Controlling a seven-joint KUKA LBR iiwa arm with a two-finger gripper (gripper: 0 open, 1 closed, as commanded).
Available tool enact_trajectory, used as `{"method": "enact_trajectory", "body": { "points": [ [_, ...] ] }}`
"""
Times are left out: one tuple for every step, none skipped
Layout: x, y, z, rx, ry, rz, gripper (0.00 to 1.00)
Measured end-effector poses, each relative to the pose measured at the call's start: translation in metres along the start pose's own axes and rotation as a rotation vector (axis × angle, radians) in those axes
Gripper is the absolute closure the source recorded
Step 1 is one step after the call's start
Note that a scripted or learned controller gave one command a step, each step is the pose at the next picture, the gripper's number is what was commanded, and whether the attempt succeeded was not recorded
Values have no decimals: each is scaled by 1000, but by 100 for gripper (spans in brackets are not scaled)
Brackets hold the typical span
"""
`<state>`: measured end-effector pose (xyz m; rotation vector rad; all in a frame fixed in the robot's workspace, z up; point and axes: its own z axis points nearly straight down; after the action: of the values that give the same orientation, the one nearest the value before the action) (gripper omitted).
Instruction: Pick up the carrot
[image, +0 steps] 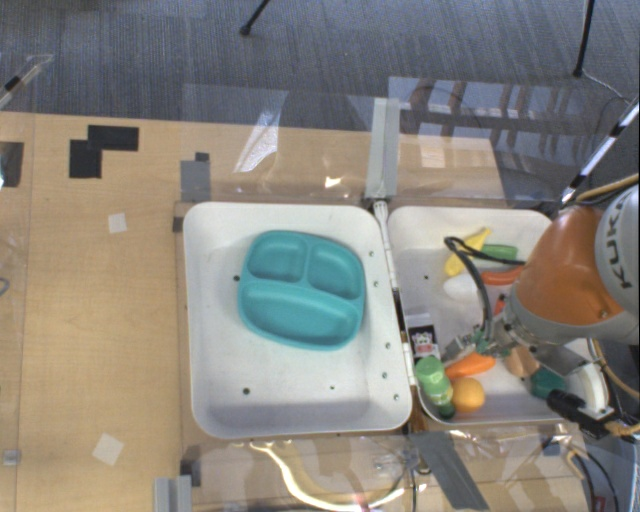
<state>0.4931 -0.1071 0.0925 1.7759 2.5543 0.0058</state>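
Camera view puts your gripper (487, 345) right over the carrot (470, 366); whether it grips, I can't tell. Next, lift gently.

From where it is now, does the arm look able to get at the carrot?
Probably yes: the pincer hangs right over the carrot in the right bin, though a green bottle and an orange fruit crowd beside it.

One fixed camera looks down at a slant from above the bench (90, 330), taking in both white bins (215, 400) from moderate height.
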Motion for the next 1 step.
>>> {"method": "enact_trajectory", "body": {
  "points": [
    [3,4,-10,-4,5,-6,100]
  ]
}}
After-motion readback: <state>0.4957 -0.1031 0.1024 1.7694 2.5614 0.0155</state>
